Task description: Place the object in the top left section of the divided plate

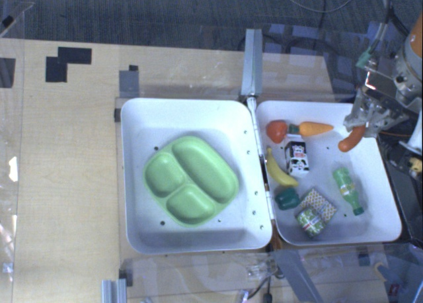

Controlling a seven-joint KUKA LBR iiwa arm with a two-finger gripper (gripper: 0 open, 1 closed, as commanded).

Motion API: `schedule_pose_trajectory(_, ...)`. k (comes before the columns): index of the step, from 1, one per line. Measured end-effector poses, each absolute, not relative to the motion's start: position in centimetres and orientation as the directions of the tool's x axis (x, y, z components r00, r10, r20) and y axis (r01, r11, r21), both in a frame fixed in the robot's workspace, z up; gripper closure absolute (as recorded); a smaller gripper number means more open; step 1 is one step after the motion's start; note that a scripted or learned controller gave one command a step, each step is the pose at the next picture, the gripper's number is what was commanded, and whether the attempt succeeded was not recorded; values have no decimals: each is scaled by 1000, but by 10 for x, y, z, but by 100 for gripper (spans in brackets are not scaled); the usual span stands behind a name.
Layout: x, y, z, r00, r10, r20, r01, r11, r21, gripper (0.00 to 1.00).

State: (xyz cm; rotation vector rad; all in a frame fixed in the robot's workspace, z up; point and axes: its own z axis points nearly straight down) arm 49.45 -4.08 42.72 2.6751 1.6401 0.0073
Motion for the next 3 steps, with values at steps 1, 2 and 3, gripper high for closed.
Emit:
schedule_pose_trajectory(1,499,-15,435,463,886,3,886,-463,7,100)
schedule_pose_trajectory(2,498,-150,394,541,841,1,841,-541,4,100)
schedule_pose_trajectory(3,488,-197,436,690,724,2,724,-690,7,100)
